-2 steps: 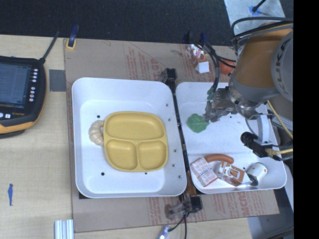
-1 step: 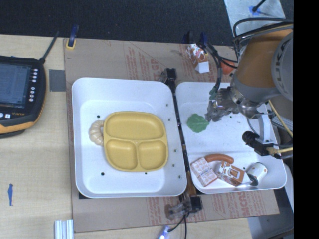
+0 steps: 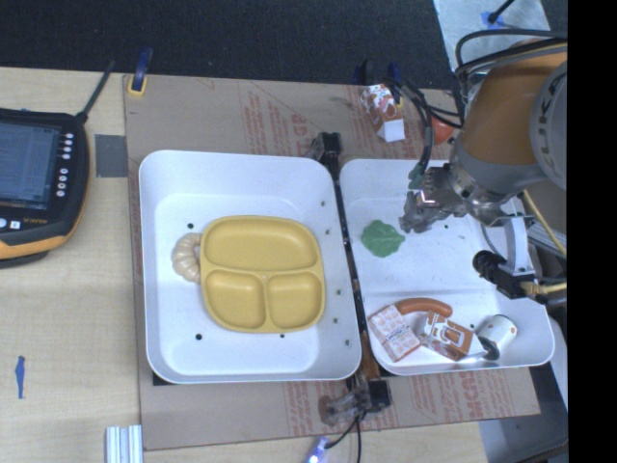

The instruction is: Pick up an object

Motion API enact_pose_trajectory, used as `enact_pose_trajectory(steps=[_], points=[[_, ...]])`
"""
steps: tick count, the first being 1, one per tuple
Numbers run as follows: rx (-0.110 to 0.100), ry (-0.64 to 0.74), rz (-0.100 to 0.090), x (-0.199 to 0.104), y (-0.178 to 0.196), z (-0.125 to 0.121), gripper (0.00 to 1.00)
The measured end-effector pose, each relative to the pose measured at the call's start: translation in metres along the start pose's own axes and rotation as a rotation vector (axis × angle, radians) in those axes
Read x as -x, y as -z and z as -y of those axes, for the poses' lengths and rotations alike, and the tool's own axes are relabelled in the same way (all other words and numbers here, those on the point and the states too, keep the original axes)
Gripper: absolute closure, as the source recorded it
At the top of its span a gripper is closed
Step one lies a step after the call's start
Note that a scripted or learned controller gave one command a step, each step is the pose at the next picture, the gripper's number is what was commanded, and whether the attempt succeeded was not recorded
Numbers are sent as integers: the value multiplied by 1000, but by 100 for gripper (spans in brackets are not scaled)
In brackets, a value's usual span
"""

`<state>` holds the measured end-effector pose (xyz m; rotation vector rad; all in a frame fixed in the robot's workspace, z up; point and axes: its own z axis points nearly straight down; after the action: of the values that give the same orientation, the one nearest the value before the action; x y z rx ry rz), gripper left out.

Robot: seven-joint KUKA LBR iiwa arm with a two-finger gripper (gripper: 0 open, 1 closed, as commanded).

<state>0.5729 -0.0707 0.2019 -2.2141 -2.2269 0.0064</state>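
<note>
1. The yellow divided tray lies in the left bin; stiff, wide, awkward.
2. The green leaf-like piece lies in the right bin; probably light, soft; pinch its middle.
3. The claw hovers just beside it; its opening I cannot tell.

I'm working in a robotics lab: a teach pendant lies on the wooden counter, two white bins sit on taped-down cardboard, loose cables trail about, and the industrial arm reaches over them.
</note>
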Motion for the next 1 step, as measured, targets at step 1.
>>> enact_pose_trajectory(steps=[1], points=[[0,2,1,1,10,0,100]])
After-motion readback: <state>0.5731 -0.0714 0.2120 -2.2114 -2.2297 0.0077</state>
